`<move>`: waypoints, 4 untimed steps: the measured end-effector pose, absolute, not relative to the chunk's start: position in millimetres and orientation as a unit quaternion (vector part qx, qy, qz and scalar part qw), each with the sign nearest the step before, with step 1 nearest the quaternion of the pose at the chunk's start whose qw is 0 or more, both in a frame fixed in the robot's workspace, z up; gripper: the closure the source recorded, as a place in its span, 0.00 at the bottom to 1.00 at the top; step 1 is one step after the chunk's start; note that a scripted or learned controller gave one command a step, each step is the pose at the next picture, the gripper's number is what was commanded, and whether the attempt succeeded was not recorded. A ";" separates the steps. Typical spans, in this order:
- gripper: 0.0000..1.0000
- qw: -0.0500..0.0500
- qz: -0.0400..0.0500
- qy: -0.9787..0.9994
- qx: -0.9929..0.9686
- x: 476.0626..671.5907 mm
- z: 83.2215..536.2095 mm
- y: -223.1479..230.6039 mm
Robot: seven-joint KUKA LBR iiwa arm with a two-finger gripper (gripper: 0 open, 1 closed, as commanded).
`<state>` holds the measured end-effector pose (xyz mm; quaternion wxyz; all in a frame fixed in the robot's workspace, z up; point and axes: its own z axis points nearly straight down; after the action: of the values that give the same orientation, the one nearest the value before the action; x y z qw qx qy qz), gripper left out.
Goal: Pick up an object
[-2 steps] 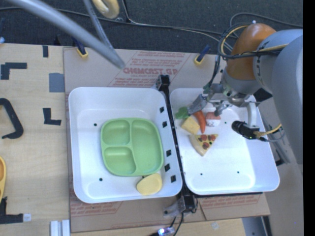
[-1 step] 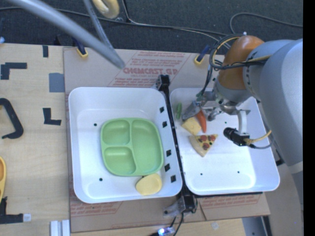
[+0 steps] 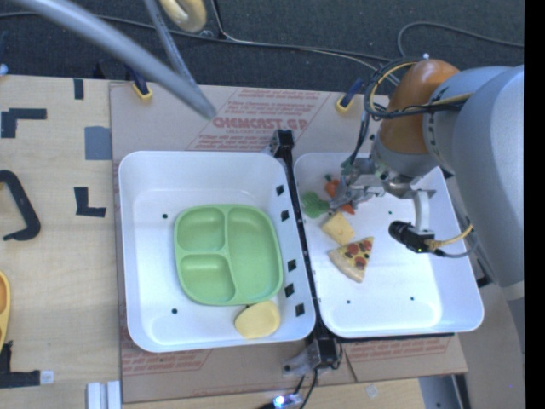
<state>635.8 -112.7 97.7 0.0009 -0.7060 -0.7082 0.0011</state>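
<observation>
**Down in the right bin, reaching for food**

My grey arm with its orange band comes in over the shallow white right bin, which I take as my landmark. To its left, touching along the divider, sits the shallow white left bin, holding a green compartmented plastic tray and a pale yellow rounded piece just below that tray. In the right bin's upper left part my gripper hangs low over small toy foods: a yellow cheese-like block, a pizza slice below it, a green piece. Whether my gripper is parted or closed, I cannot tell. I judge this the reaching step; next, closing on one piece and lifting straight.
</observation>
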 end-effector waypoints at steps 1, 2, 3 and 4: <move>1.00 -0.001 -0.001 -0.707 -0.707 631.5 152.5 -120.5; 1.00 -0.002 -0.001 -0.708 -0.706 624.6 212.2 -121.8; 1.00 -0.001 -0.001 -0.708 -0.706 625.5 243.2 -121.1; 1.00 0.001 0.001 -0.709 -0.705 613.9 228.8 -69.4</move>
<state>613.9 -69.4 228.8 0.0012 -0.7054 -0.7088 0.0007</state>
